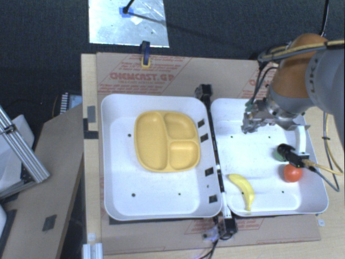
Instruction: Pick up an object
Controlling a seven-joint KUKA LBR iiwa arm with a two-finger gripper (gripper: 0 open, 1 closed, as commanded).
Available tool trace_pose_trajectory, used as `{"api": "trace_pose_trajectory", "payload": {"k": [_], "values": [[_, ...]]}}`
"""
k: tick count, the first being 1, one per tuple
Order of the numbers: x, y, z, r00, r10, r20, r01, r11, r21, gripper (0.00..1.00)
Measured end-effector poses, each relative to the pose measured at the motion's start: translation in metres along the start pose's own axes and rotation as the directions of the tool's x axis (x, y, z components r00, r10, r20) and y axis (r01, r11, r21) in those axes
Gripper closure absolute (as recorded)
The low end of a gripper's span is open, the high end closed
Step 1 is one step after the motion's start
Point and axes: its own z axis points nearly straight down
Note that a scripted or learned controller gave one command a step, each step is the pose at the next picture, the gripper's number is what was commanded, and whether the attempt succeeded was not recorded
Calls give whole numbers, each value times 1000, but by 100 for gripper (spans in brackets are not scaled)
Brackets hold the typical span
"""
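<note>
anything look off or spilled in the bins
Nothing stands out. The yellow divided plate lies flat in the left bin, slightly rotated. In the right bin, the banana, the tomato and a green object sit intact, with nothing spilled.

Yellow tray (164, 141) & banana (243, 187), red-orange tomato (292, 173), white bins (116, 161).

Right bin (318, 201): middle floor bare; banana (242, 188) near the front wall, tomato (292, 173) and a green thing (281, 153) crowd the right side
</note>
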Motion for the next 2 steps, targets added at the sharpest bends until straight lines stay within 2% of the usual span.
{"api": "trace_pose_trajectory", "payload": {"k": [1, 2], "values": [[0, 2, -54, 1000, -1, 0, 1, 1000, 1, 100], [54, 23, -51, 1000, -6, -3, 6, 1000, 5, 100]]}}
